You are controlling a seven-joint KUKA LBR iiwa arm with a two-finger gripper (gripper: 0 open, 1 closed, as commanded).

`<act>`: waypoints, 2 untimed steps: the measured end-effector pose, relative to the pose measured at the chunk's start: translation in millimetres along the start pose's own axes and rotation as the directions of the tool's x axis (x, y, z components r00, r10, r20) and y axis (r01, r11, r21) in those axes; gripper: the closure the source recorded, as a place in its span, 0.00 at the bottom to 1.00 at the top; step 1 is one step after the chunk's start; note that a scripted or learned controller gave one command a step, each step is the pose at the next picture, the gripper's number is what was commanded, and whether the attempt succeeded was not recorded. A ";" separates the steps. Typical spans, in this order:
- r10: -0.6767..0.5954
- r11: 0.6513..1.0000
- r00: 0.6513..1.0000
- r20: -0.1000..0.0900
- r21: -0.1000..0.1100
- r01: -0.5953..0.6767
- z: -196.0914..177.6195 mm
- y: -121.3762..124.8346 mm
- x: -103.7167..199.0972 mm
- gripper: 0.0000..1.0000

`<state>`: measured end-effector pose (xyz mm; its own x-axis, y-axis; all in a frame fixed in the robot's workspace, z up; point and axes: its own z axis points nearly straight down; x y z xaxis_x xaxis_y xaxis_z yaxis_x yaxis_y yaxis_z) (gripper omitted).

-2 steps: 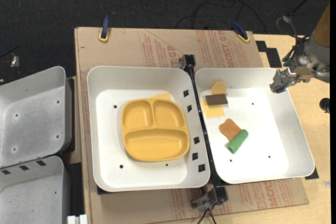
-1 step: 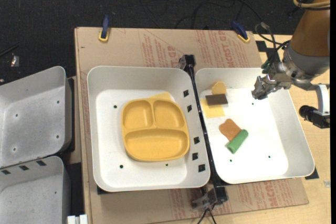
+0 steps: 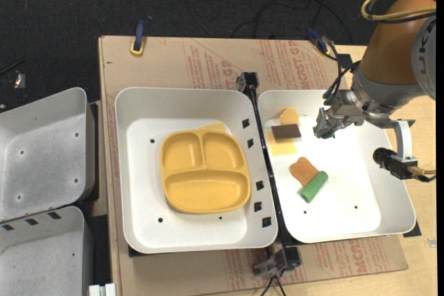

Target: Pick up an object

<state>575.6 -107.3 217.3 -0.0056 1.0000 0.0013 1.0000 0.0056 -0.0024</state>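
Tool [image 3: 326, 127], grip state can't tell, hangs over right bin [image 3: 361, 218] just right of the brown block [image 3: 285, 132]; green cylinder [image 3: 313, 186] lies below-left of the tool, long axis diagonal, touching orange piece [image 3: 303, 169].

A brown bench top [image 3: 180, 62] with red print carries two white bins side by side, touching along a dark divider. The left bin [image 3: 132, 149] and the right bin [image 3: 368, 208] cover most of it. A blue-and-yellow clamp [image 3: 138, 38] grips its far edge at the left; another clamp [image 3: 318, 40] sits farther right.
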 end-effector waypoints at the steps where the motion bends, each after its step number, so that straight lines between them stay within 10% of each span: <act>1: -0.003 1.000 1.000 -0.001 -0.002 0.003 -12.6 -13.9 56.5 1.00; 2: -0.002 1.000 1.000 0.000 0.000 0.002 -2.8 -24.8 111.0 1.00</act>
<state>550.2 3.6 220.3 -0.0075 1.0000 0.0015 1.0000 0.0075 -0.0024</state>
